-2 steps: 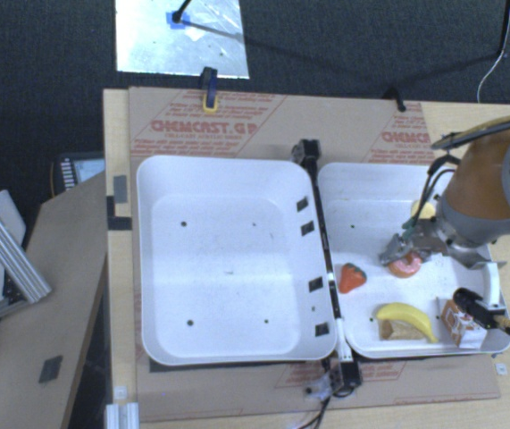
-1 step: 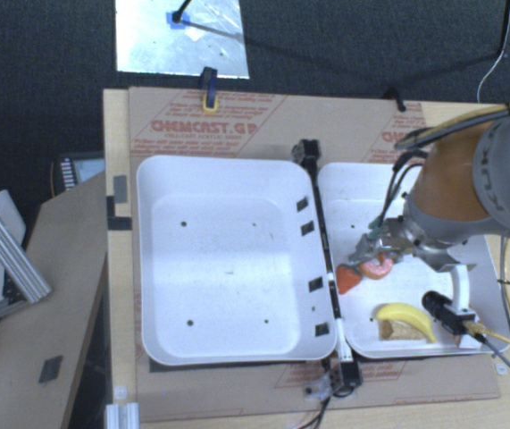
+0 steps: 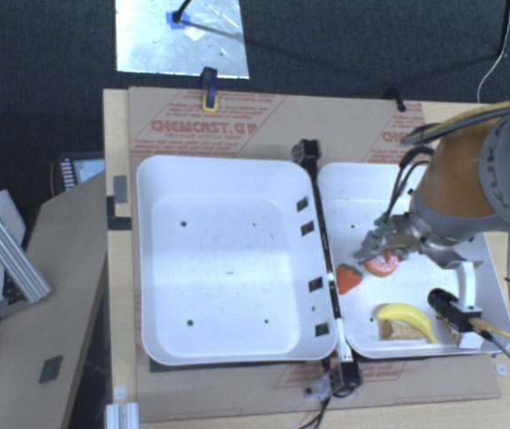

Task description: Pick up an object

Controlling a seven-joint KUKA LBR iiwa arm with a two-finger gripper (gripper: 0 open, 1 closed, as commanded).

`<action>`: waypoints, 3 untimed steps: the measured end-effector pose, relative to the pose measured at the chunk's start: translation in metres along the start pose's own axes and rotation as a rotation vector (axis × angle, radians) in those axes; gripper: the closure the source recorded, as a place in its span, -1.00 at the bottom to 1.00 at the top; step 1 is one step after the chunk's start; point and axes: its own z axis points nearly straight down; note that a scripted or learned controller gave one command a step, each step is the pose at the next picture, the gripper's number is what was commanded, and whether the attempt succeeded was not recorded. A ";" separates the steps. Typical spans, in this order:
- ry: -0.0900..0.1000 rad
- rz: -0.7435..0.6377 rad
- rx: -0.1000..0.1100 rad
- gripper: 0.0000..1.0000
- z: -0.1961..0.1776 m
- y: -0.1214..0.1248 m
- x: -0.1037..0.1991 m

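Pinkish-red round toy (image 3: 381, 264) lies in right white bin (image 3: 353, 181); gripper (image 3: 375, 247) sits over it, finger state indeterminate, likely lining up.

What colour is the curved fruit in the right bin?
Yellow; the banana shows clearly in the camera view, near the bin's front edge.

From my screen I see two white bins side by side on the bench (image 3: 263, 119). The left bin (image 3: 228, 257) has only its small holes. In the right bin (image 3: 353, 186) the arm (image 3: 469, 181) comes in from the right, and its pincer (image 3: 381, 244) is low, just above a pink-red round object (image 3: 381, 264). I cannot tell how the fingers stand. A red piece (image 3: 348, 279) lies just beside it, near the divider. A yellow banana (image 3: 406, 316) rests near the front wall, touching a brown object (image 3: 399, 331).
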 end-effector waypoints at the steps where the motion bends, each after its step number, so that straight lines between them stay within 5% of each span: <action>1: -0.003 0.006 -0.001 1.00 -0.018 -0.018 -0.049; 2: 0.003 -0.013 -0.002 1.00 -0.057 -0.026 0.080; 3: 0.002 -0.006 -0.002 1.00 -0.088 -0.010 0.120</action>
